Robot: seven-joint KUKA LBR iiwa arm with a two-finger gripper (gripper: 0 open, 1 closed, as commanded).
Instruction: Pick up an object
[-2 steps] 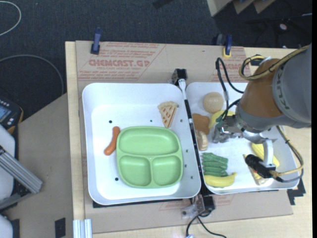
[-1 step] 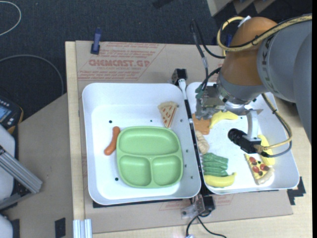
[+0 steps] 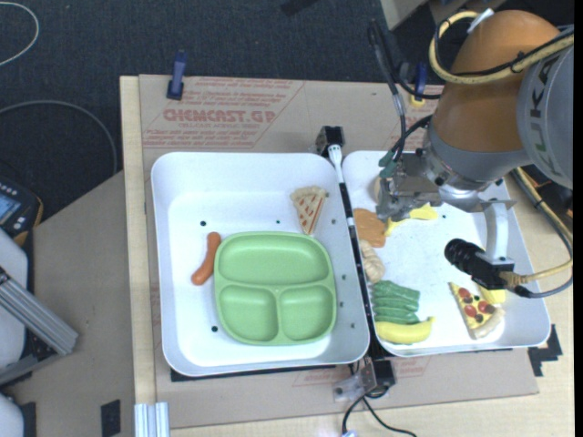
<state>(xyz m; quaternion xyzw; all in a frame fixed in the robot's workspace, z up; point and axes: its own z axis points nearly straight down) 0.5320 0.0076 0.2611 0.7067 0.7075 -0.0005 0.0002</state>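
The orange-brown toy pastry [image 3: 367, 224] lies in the right bin [image 3: 426, 255], against that bin's left wall in its upper half; just right of it, and partly under the robot's wrist, a yellow toy piece [image 3: 421, 213] shows, its shape too hidden to name more closely; the gripper [image 3: 394, 206] hangs low over this corner of the bin, directly above the gap between the two, and whether it is open, closed or gripping anything cannot be told from this angle; nothing is seen held in it; the arm [image 3: 483, 98], grey with its orange band, comes in from the upper right and covers the bin's far right corner

Below the pastry, along the same left wall, sits a beige toy food piece [image 3: 372, 262]; beneath that a cluster of green toy bean pods [image 3: 395, 299]; touching their lower edge, a toy banana [image 3: 404, 331] lies near the bin's near rim; a toy pizza slice [image 3: 475, 310] rests at the bin's lower right, well apart from the gripper

In the left bin [image 3: 182, 198] a green divided plate [image 3: 273, 285] fills the lower middle; a toy sausage [image 3: 207, 258] lies just left of it; a toy waffle wedge [image 3: 310, 208] sits above the plate's upper right corner, near the wall shared by the bins
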